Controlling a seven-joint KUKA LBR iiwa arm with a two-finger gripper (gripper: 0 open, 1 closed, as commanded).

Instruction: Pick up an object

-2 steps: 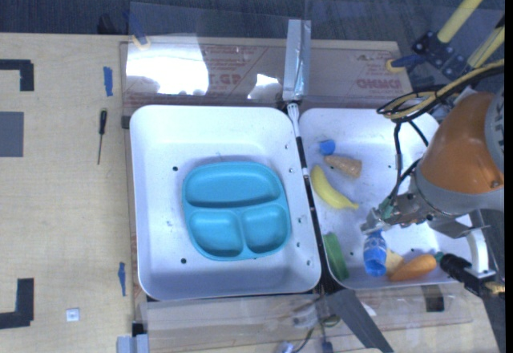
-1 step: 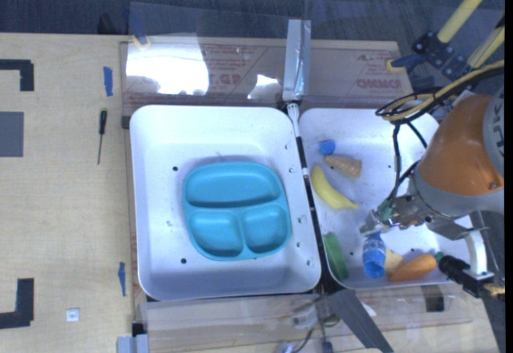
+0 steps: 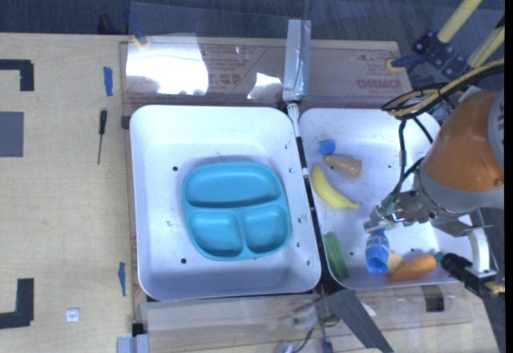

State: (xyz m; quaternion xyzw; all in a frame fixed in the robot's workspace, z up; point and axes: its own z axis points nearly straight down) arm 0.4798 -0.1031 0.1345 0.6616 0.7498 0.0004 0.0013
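Overhead, two white bins sat side by side on a wooden bench. The left bin (image 3: 152, 183) held a blue divided tray (image 3: 235, 208), lying flat near its middle. The right bin (image 3: 361, 123) held the loose items: a banana (image 3: 332, 189), a tan piece (image 3: 343, 165) touching a small blue piece (image 3: 326, 148) above it, a green item (image 3: 335, 255) tucked against the bin's left wall, a blue bottle (image 3: 377, 253), and a carrot (image 3: 415, 266) just beside the bottle along the near wall. The arm (image 3: 465, 159), grey with an orange band, reached in from the right, so its bulk covered that side of the bin. Its gripper (image 3: 386, 219) hung directly over the bottle's top, seemingly lined up to take it. The metal tip was too cluttered to read, so its opening could not be told, and nothing showed as held. No object had been lifted yet.
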